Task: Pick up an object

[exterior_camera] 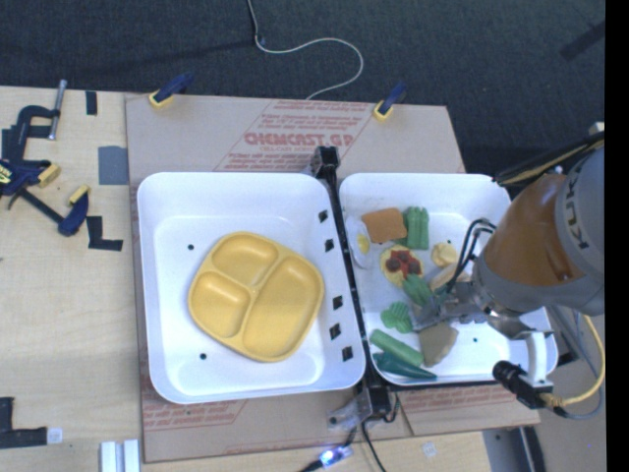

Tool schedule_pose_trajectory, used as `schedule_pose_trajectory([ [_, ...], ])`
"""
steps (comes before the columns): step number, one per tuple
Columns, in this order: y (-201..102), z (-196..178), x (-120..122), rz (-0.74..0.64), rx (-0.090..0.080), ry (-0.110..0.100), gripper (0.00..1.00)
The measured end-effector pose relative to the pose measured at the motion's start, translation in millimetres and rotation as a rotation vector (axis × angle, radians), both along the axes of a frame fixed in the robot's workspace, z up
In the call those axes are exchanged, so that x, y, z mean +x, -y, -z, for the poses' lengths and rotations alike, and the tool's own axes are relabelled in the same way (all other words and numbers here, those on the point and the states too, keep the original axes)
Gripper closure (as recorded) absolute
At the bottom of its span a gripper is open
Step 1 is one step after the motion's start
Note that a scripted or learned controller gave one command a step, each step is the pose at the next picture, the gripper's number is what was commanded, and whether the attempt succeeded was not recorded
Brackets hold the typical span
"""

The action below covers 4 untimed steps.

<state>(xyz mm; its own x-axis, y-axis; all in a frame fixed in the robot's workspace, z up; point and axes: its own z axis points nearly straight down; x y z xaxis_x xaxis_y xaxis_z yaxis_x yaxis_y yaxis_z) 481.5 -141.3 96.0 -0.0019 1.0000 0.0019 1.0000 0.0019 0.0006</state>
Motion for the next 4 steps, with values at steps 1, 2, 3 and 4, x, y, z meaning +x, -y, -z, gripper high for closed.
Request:
schedule_pose_trajectory([
  [1,2.9,-48.1,-9.0,0.002,-0.002,0.0,1.0],
  [2,7.5,-109.4,-7.2,0.001,-0.003,0.002,1.0],
  [3,6.8,-129.1,-6.8,0.0,-0.002,0.0,1.0],
  [4,-40.4,-132.8,1.9,-0.005,0.0,-0.003,1.0],
])
